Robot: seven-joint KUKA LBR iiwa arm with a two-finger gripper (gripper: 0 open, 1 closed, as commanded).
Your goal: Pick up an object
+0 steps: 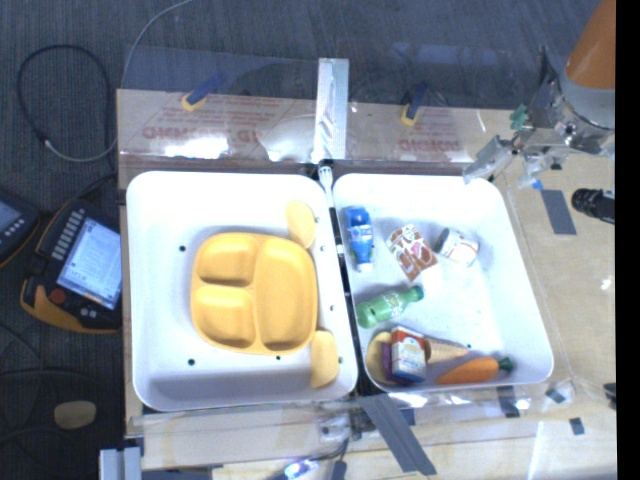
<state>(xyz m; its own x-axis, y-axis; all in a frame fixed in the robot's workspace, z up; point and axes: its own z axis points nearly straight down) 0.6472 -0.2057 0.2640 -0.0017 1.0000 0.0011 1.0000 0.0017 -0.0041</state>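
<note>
We found the arm [600,38] raised over the bench's far right corner, its pincer [520,158] hanging just outside the right bin [500,298], beyond that bin's far right corner. Whether the pincer was released or clenched we could not tell, since the view was too small and cluttered there; nothing showed in its hold.

No single object was named for the task, so we took anything in the right bin as a candidate. All of it lay below and to the left of the pincer. Nearest sat a small white packet [458,247] with a red-and-white patterned wrapper [412,251] just beside it. Further left a blue bottle [357,236] lay along the divider between the bins. Well below the pincer a green bottle [385,306] rested on its side, and at the near edge a yellow bowl [385,363] held a small carton [407,356], with an orange carrot [470,371] touching its rim.

Far to the pincer's left, the left bin [160,298] carried a yellow divided tray [253,290], with two pale yellow pieces lying against it.

We judged the pincer was parked high and clear so the camera could see both bins before a descent; the picking seemed not yet begun. The isolated packet looked the easiest reach, while the crowded bowl risked a fouled grasp.
</note>
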